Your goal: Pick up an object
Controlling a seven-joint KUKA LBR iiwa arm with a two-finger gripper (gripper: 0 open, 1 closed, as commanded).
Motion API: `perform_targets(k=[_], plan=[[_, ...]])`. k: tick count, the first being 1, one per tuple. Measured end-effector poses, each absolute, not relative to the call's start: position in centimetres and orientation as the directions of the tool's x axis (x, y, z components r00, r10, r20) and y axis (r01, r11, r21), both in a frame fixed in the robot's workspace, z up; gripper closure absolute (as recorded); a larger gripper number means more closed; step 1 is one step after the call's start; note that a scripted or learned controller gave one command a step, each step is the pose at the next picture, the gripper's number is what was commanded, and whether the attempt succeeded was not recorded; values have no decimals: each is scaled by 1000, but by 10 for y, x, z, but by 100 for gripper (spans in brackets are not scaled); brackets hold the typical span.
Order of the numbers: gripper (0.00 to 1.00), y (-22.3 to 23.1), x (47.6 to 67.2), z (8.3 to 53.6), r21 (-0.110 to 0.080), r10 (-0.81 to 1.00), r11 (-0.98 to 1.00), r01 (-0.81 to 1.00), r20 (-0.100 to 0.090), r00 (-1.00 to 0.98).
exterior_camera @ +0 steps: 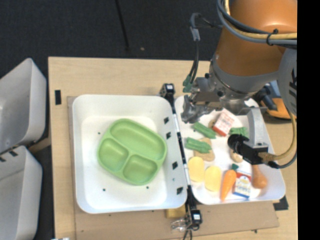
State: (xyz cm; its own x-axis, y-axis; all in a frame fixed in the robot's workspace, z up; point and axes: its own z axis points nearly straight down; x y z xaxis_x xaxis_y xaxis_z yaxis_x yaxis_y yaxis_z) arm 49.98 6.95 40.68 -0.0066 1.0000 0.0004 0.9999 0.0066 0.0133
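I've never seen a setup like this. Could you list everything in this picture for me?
bench: 1, pale wood, under both bins
left bin: 1, white, left half of bench
divided plate: 1, green, in left bin
right bin: 1, white, right half of bench
pod-shaped toys: 2, green, middle of right bin
small box: 1, red and white, far part of right bin
yellow toys: 2, side by side, near part of right bin
toy carrot: 1, orange, right of the yellow toys
small carton: 1, blue, white and red, beside the carrot
white containers: 2, off the bench's left
arm: 1, grey and orange, above right bin
gripper: 1, grey, at right bin's far left corner
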Motion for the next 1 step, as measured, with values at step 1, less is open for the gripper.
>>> perform_targets(k=[1], plan=[[100,67,500,405,-10,1000,13,1000,-9,-13]])
